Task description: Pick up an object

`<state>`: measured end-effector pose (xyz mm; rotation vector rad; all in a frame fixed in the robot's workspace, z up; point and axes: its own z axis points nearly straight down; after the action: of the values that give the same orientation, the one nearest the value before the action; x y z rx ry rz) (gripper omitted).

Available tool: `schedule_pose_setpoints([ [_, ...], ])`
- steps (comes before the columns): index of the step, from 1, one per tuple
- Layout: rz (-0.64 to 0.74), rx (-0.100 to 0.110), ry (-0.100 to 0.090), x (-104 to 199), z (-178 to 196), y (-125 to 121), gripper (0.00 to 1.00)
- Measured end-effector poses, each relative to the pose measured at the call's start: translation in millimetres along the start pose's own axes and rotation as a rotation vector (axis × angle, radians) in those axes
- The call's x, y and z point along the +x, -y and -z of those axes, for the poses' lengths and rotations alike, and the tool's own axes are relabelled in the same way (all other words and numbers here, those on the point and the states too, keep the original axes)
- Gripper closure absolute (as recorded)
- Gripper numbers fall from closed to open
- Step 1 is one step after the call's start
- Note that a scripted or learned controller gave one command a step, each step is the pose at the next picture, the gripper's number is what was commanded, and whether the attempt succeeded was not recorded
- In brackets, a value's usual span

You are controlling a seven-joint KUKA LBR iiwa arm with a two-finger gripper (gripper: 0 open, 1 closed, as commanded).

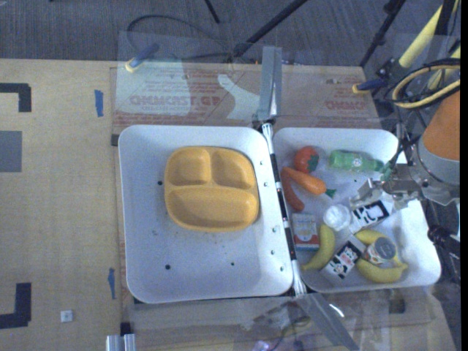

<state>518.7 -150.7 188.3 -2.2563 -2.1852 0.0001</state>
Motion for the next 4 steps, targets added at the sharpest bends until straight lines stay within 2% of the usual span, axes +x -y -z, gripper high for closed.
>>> schedule_pose_setpoints([
  [1, 0.019, -0.024, 0.007, 3.4, -68.1, -10.4, 0.00],
  [2, 0.091, -0.044, 0.005, -19.5, -82.2, -21.5, 0.00],
  [3, 0.084, -0.065, 0.025, -28.2, -66.3, -26.0, 1.00],
  [4, 0.103, -0.001, 0.000, 42.2, 38.5, -28.3, 1.00],
])
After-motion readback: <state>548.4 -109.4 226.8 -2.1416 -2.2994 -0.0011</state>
